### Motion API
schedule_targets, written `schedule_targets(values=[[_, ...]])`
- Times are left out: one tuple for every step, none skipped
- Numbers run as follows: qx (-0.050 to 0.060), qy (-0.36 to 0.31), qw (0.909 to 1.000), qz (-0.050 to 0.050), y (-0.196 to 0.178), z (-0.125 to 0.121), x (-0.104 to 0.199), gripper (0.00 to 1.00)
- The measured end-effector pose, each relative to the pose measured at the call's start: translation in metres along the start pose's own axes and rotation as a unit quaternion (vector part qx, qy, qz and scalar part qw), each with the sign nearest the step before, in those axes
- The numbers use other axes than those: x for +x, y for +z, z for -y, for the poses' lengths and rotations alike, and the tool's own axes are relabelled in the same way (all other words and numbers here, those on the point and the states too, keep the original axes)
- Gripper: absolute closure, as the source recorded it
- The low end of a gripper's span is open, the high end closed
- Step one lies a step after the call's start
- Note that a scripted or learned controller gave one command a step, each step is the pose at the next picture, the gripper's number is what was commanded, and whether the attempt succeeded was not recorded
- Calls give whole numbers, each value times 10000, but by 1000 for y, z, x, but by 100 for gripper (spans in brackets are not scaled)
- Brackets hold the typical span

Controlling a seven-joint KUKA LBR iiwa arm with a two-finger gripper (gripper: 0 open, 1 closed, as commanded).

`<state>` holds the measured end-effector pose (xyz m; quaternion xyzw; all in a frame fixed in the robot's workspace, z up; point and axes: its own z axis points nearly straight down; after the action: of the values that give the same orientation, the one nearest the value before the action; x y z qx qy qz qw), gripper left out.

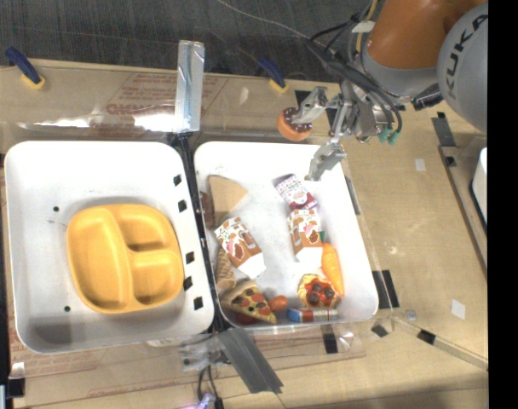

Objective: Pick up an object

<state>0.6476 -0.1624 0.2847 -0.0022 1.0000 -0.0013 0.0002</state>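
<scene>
Pizza-slice toy [249, 302] lies at near rim of right white bin [361, 254], beside orange carrot [331, 267]. My gripper [319, 135] hovers above far rim, fingers spread, holding nothing. Step, I judge: approach. Next: descend onto carrot, close.

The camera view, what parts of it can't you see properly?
- Robot arm: cut off by the top edge of the camera view.
- Gripper: tangled cables and blur hide whether it is open or shut.
- Orange round thing behind the right bin: partly covered by the gripper, too small to name.
- Toy packets: pictures too small to read.
- Pizza slice toy: partly hidden by the bin's front wall.
</scene>
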Motion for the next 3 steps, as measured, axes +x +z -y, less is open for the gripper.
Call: schedule_targets(values=[[-6, -172, 9998, 25, 179, 10, 45, 0], [-18, 432, 9991, 20, 190, 44, 71, 0], [-20, 692, 9976, 13, 192, 44, 131, 0]])
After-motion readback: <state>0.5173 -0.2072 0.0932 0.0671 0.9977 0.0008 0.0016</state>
